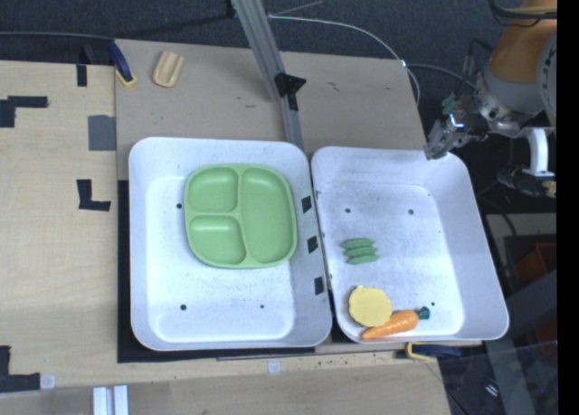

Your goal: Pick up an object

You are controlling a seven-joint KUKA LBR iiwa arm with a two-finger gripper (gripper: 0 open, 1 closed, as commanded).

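Arm: grey with an orange band, it enters from the right edge of the view, at the upper right.
Tool [438, 145]: sits over the far right corner of the right bin [470, 223], at its rim. It is small and dark at this angle, so whether it is apart or together cannot be told. Nothing shows clamped in it.
Right bin: white and shallow. It holds three things, all in its near half.
Pea pod [359, 250]: green, lies near the middle of the right bin, slightly left of centre. It lies nearer the camera than the tool and to its left, well apart from it.
Yellow disc [369, 306]: lies at the near edge of the right bin, nearer than the pea pod. It is further from the tool than the pea pod.
Carrot [393, 323]: orange with a green end, lies lengthwise along the near wall, touching the yellow disc on the near right side. It is well apart from the tool.
Left bin [154, 223]: white and shallow, it adjoins the right bin.
Plate [241, 215]: green with three compartments, it lies flat in the far half of the left bin.
Surface [208, 88]: brown board beyond the bins. A tan block [167, 69] lies near its far left corner.
Pole [262, 38]: grey, slants across the surface to the seam between the bins.
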